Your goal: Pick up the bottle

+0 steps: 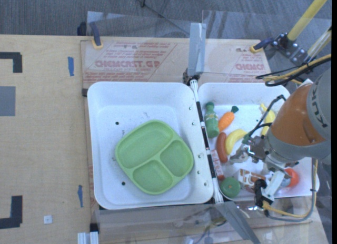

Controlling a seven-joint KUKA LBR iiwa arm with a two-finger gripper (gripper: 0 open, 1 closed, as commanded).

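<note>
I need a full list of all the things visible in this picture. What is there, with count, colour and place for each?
left bin: 1, white, view's left
right bin: 1, white, touching the left bin
plate: 1, green, divided, left bin
bottle: 1, green, right bin, along the shared wall
carrot: 1, orange, beside the bottle
banana: 1, yellow, right bin, middle
sausage: 1, red, beside the banana
round fruit: 1, green, right bin, near corner
arm: 1, grey with orange band, over the right bin
gripper: 1, next to the banana
</note>
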